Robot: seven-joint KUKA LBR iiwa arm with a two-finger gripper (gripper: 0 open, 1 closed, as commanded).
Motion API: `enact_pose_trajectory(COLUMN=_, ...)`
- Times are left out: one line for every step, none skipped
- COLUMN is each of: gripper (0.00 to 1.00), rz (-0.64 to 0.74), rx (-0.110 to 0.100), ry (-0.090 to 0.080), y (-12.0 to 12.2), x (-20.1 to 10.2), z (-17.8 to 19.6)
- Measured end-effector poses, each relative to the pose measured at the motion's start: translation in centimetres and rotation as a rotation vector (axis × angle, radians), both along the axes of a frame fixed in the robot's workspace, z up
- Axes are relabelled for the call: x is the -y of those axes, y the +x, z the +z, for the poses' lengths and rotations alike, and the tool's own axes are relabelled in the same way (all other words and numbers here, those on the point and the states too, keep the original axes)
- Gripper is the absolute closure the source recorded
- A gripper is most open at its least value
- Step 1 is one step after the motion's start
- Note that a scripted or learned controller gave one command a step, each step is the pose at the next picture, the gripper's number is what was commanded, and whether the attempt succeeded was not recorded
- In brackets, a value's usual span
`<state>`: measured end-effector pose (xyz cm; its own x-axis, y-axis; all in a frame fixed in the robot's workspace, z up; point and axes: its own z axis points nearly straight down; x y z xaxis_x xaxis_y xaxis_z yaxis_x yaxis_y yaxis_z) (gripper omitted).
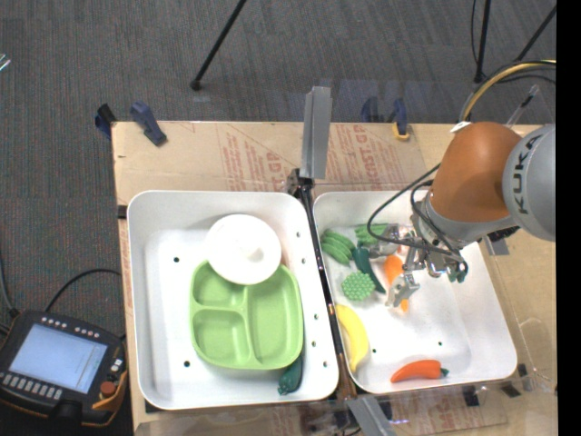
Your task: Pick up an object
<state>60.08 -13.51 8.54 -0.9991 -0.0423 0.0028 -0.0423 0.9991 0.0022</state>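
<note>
Grey carpet beneath bench; hand (400, 291) low in right bin (472, 334), spread astride glossy orange carrot (393, 269).

Toys crowd right bin's (495, 312) left side, bare floor right

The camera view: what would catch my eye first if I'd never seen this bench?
The big grey arm with its orange band reaching in from the right over the right bin, which holds scattered toy food. Then the green divided tray in the left bin, with a white bowl overlapping its top edge.

Teach pendant (59, 363) on floor, clamps (147, 123) on bench.
</note>
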Motion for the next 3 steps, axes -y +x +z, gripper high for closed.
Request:
enact_pose_trajectory(gripper=1.0, rz=0.004, rx=0.009, ry=0.0, y=0.3, x=-0.2, z=1.3)
enact_pose_trajectory(gripper=0.0, rz=0.005, rx=0.008, ry=0.0, y=0.3, x=-0.2, z=1.3)
enact_pose_trajectory(gripper=0.0, rz=-0.107, rx=0.001, ry=0.0, y=-1.7, x=-2.5, z=0.1)
